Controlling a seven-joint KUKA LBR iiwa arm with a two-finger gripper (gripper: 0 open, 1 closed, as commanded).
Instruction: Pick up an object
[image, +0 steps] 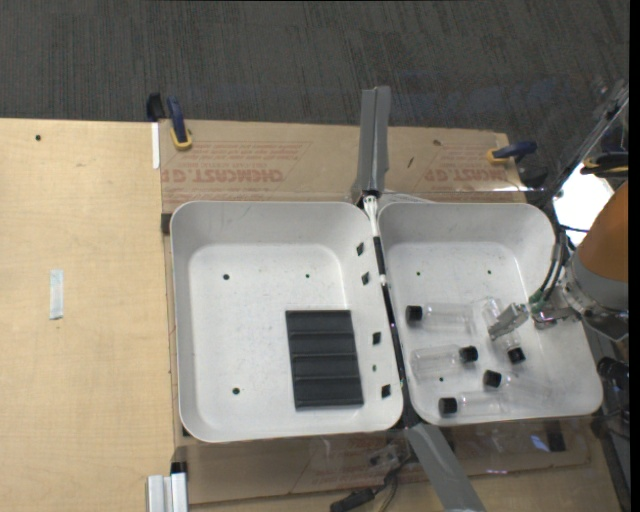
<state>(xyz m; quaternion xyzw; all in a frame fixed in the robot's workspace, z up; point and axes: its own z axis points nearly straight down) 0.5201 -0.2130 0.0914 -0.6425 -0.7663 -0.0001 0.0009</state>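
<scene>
Plywood counter (80, 220) carries two white bins: a ridged black block (324, 358) lies flat in the left bin (200, 225); clear black-capped vials (445, 358) scatter the right bin (540, 225), where the claw (508, 320), grip state unclear, hovers low, seemingly choosing one.

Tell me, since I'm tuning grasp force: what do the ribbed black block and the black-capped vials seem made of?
Black block: likely matte rubber or plastic, dull with moulded ridges. Vials: probably clear glossy plastic or glass, since the bin shows through; their caps look like black plastic.
</scene>
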